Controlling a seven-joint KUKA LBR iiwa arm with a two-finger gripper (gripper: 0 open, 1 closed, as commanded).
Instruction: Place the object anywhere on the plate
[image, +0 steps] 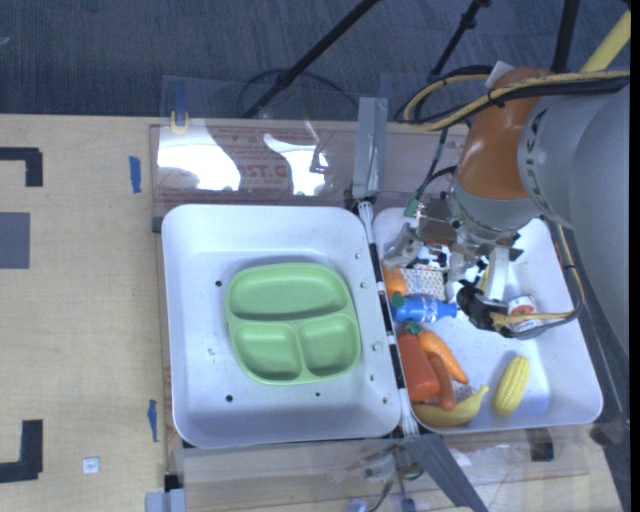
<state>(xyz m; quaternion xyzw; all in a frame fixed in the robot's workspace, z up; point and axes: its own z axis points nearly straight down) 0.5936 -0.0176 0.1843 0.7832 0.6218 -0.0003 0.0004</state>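
While the jaws hang over the right bin, their opening cannot be determined; toy food lies directly below-left, partly overlapped. Green plate sits in the left bin.

- A robotics lab: a wooden bench marked with blue tape and black markers.
- Two white bins fixed side by side.
- Loose cables and dark stand legs behind.

wooden bench, two white bins side by side
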